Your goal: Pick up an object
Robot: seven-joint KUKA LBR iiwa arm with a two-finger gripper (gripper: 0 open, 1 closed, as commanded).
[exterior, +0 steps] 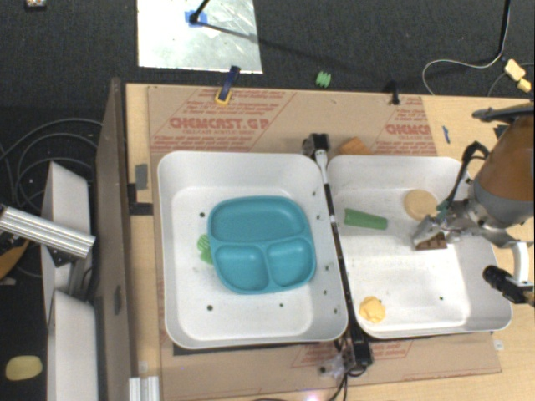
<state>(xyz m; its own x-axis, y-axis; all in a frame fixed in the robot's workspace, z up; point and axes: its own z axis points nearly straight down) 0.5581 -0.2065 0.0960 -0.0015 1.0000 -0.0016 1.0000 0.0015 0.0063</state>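
My gripper [432, 230] is low in the right bin [401, 317], near its right side, with the arm reaching in from the right. A small brown object [430, 243] lies right at the gripper's tip, touching it or just under it. A tan round piece [420, 202] sits a little up and left of the gripper. Farther left, near the bin's left wall, lies a green block [365, 219]. A yellow-orange lump [372, 309] rests near the bin's front left corner.
The left bin [188, 307] holds a blue divided plate [261, 242] with a green item [203, 244] poking out at its left edge. An orange piece [354, 146] lies on the cardboard behind the bins. A black rail [332, 224] separates the bins.
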